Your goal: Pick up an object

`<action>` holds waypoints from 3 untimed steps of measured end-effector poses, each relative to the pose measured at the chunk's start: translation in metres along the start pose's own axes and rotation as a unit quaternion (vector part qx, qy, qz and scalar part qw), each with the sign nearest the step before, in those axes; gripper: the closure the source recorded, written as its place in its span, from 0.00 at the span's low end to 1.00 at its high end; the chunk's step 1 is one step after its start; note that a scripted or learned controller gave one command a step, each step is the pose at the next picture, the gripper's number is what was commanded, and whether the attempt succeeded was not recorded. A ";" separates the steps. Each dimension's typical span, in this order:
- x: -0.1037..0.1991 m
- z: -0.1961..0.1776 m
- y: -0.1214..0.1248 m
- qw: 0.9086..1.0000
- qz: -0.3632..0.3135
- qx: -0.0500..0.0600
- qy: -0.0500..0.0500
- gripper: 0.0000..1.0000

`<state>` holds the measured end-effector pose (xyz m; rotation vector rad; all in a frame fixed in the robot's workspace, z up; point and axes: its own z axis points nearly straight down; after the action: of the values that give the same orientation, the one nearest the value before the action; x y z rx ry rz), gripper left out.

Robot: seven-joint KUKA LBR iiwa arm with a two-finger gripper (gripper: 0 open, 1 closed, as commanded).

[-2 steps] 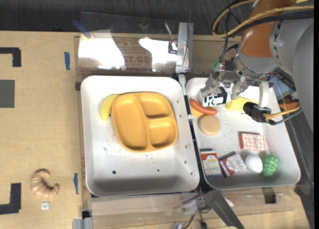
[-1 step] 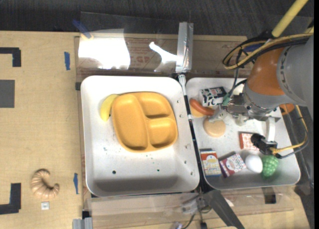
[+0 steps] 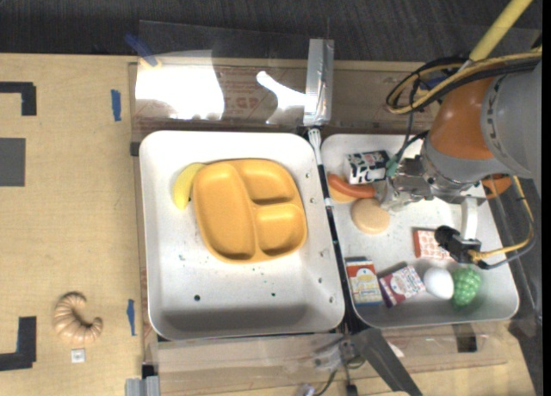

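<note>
In the right bin (image 3: 504,300), the gripper (image 3: 398,192) hovers over the disc (image 3: 373,217) and carrot (image 3: 349,188), grip state unclear; crowding risks a glancing miss.

Grey arm (image 3: 512,119), orange band (image 3: 461,123); yellow and black cables (image 3: 430,76)

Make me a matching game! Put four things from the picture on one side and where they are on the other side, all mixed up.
Things:
1. orange divided tray
2. white egg
3. croissant
4. green ball

Places:
A. on the bench outside the bins
B. left bin
C. right bin, near corner, right of the egg
D. right bin, beside the small boxes

Pairs: 1-B, 2-D, 3-A, 4-C
</note>
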<state>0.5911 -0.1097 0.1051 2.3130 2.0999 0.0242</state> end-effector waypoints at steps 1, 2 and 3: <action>0.012 0.014 -0.060 0.999 -0.043 0.011 0.001 1.00; 0.011 0.015 -0.060 0.999 -0.043 0.011 0.001 0.00; 0.018 0.019 0.027 0.999 -0.034 0.009 0.000 0.00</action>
<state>0.6200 -0.0947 0.0871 2.2500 2.1865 0.0041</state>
